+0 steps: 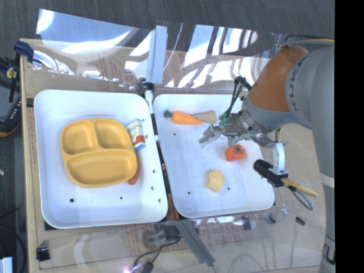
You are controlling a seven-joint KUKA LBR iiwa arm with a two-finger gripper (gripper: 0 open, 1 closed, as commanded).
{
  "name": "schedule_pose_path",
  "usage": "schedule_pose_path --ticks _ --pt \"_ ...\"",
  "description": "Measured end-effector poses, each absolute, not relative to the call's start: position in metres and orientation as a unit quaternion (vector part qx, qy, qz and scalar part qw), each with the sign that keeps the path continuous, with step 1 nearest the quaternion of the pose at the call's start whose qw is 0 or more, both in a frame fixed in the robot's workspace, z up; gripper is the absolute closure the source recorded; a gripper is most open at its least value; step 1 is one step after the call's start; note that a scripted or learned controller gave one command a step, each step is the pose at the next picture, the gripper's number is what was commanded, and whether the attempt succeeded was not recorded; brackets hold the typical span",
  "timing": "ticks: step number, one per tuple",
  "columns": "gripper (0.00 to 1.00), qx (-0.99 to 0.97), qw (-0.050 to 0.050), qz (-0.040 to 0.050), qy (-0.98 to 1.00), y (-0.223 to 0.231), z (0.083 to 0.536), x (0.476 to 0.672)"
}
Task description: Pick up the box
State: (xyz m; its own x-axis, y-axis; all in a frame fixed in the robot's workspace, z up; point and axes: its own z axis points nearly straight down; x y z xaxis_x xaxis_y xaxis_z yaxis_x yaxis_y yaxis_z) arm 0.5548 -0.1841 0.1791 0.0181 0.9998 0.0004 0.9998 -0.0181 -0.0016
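Note:
The box, a small white carton with red and blue print, lies in the left bin against the right rim of a yellow divided plate. My gripper hovers low over the right bin, well to the right of the box and across the divider between the bins. It is open with nothing between its fingers. It sits just below a carrot and just left of a red toy vegetable.
The right bin also holds a tan wedge beside the carrot and a pale yellow toy near the front. A red item peeks out beside the plate's lower right edge. Clear panels stand behind the bins.

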Motion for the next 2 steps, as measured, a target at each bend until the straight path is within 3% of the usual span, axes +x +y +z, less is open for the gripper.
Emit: schedule_pose_path --ticks 1,2 --pt "0.00 -0.732 0.002 0.0017 -0.682 -0.119 0.100 0.560" --pt "0.00 -0.656 0.000 0.0001 -0.755 -0.128 0.092 0.618"
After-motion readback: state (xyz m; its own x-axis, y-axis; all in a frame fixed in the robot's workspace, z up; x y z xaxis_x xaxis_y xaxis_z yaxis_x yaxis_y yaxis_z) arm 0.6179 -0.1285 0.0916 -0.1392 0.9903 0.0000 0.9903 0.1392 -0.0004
